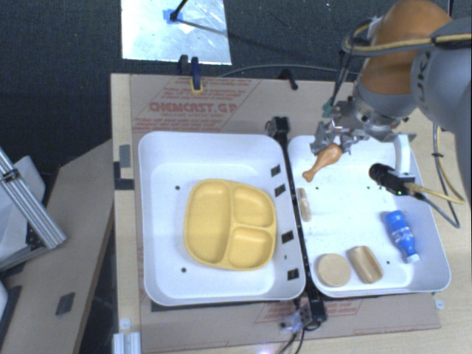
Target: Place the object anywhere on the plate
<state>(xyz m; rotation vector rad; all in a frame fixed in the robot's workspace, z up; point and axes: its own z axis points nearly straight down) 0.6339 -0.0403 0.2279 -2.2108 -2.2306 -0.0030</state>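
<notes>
two white bins sit side by side, the left bin (158, 198) and the right bin (431, 268). the left one bears one yellow plate (221, 223) with three compartments. the right bin has five things: one orange drumstick (323, 163), one small beige stick (303, 203) just beside the divider between the bins, one round tan disc (333, 269), one brown loaf-shaped piece (364, 263) touching or nearly touching the disc at the near edge, and one blue bottle (402, 234) toward the bin's right side. the drumstick is in the far left part of the right bin, well apart from the plate. its long axis runs on a slant, the thick end up and to the view's right, under the gripper, and the thin bone end pointing down and to the left, toward the divider. the gripper (333, 143) is closed on that thick end, with the rest of the drumstick hanging out below the fingers. the grey arm (442, 80) comes in from the right, its orange band (402, 35) above the wrist, and the wrist points down over the far edge of the right bin.
</notes>
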